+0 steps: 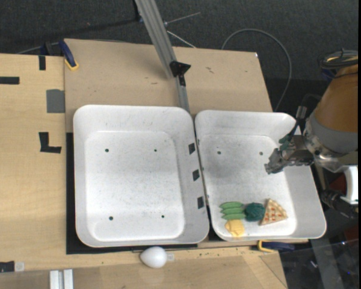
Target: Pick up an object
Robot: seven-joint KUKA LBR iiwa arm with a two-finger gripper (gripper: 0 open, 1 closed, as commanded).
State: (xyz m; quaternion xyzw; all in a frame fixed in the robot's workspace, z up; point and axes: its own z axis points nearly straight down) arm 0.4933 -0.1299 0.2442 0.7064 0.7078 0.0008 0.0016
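Reaching in from three o'clock, the grey arm with its orange band (pixel 343 104) carries the dark two-finger gripper (pixel 275 163) over the right-hand shallow white plastic bin (pixel 240 128), at about the three o'clock part of that bin's floor. Whether the gripper is apart, together or clamped on anything cannot be told from this slanted view; the tip is a small dark mass and nothing is seen caught in it.

The objects to pick lie clustered at the bin's six o'clock side, well apart from the gripper and toward five o'clock of it. A flat orange-and-tan triangular pizza-slice toy (pixel 273 212) sits at the three o'clock end of the cluster. Just beside it, toward nine o'clock, is a small dark teal rounded lump (pixel 254 210), touching or nearly touching the slice. Further toward nine o'clock rests a green ribbed pod-shaped toy (pixel 232 208), and at its six o'clock a small pale yellow block-like piece (pixel 234 226) lies against the bin's near wall.

The left-hand shallow white plastic bin (pixel 87 161) stands side by side with the right one, their rims meeting along a seam with small black clips. A white egg-shaped object (pixel 153 257) rests on the bench outside the bins, at six o'clock of the left bin. A grey metal pole (pixel 158 26) slants in from twelve o'clock, ending above the seam between the bins.
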